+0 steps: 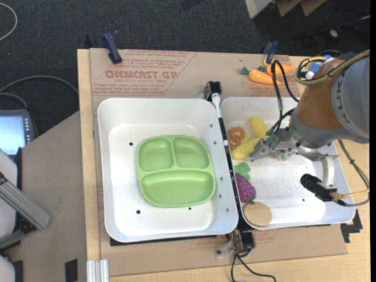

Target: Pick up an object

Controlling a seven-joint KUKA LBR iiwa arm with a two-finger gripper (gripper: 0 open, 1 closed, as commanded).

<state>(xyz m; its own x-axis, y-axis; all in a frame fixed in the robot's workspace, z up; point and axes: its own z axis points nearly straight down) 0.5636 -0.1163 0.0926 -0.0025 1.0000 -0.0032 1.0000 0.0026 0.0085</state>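
Round tan cookie (257, 214) sits at lower edge of right bin (294, 216). Hand (262, 147) hovers mid-right over yellow toy food (245, 148); grip state unclear. Approach step; next needs descent, then closing on one piece.

A single fixed camera is looking down from above the bench at a slant, facing the brown board-covered benchtop (147, 69) and taking in both shallow white plastic bins side by side: the left bin (117, 116) and the right bin (294, 204). It is standing far enough back that dark carpet floor (88, 10) is showing beyond the far edge. The grey arm with the orange band (329, 98) is entering from the frame's right side, partly covering the right bin.
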